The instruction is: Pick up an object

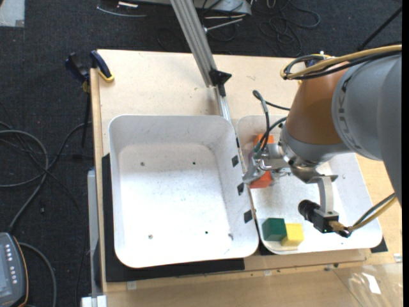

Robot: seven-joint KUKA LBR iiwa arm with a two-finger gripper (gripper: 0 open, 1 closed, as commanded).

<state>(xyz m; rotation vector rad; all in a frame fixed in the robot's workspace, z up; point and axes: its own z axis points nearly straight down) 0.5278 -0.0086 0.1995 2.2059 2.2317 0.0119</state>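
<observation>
A pale wooden worktop (pixel 160 75) stands on dark carpet (pixel 45 37) strewn with black cables (pixel 25 165). It carries two shallow white bins side by side: the left bin (pixel 128 133) is large with a speckled floor, and the right bin (pixel 358 190) sits just beside it, their rims nearly touching. A slanted metal rail (pixel 192 31) runs from the top of the view down to the gap between the bins, and a blue-and-yellow clamp (pixel 96 66) grips the worktop's far left corner.

The grey arm (pixel 377 101) with its orange band (pixel 316 107) reaches in from the right and hangs over the right bin. Its tool (pixel 261 168) sits low near that bin's left wall, right over an orange object (pixel 261 181). Whether the tool is parted or closed on anything cannot be told, since the wrist hides much of it.

The orange object is largely covered, so its long axis and heading cannot be judged. Near the bin's front edge a green block (pixel 274 228) and a yellow block (pixel 294 233) lie touching, side by side, roughly square to the bin's front rim.
</observation>
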